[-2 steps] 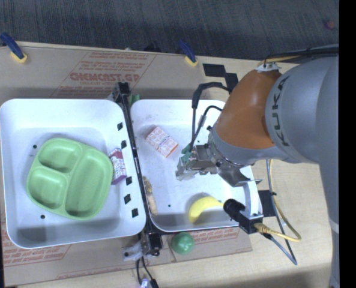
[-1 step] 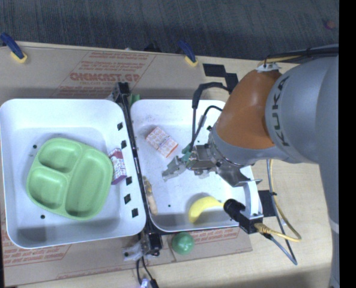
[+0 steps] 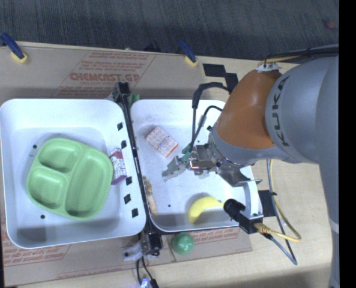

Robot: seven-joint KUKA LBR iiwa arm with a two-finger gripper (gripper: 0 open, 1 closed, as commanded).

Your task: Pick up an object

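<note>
Look into the right bin (image 3: 165, 108) and you find the tool (image 3: 176, 167) low over its floor, near the middle, at the end of the grey arm (image 3: 298, 119) with its orange band (image 3: 250, 116). Its metal tip points toward the divider between the two bins. You cannot tell from this angle how far apart it stands, and nothing can be made out in its grip.

Just beyond the tool, toward the far wall of the same bin, lies a small pink-and-white patterned packet (image 3: 161, 141), tilted, close to the tip but apart from it. On the near side of the tool, against the bin's front wall, rests a yellow banana (image 3: 202, 207), partly tucked beside a black fitting on the arm. A thin brownish item (image 3: 149, 195) lies along the divider, off past the tool's tip.

Further that way, in the left bin (image 3: 21, 116), you see a green sectioned plate (image 3: 69, 177) filling much of the floor, with a small dark red-and-white wrapper (image 3: 118, 164) touching its edge by the divider.

Outside the bins, on the cardboard-covered table (image 3: 99, 71) in front of the right bin, sits a small green ball (image 3: 182, 243).
</note>
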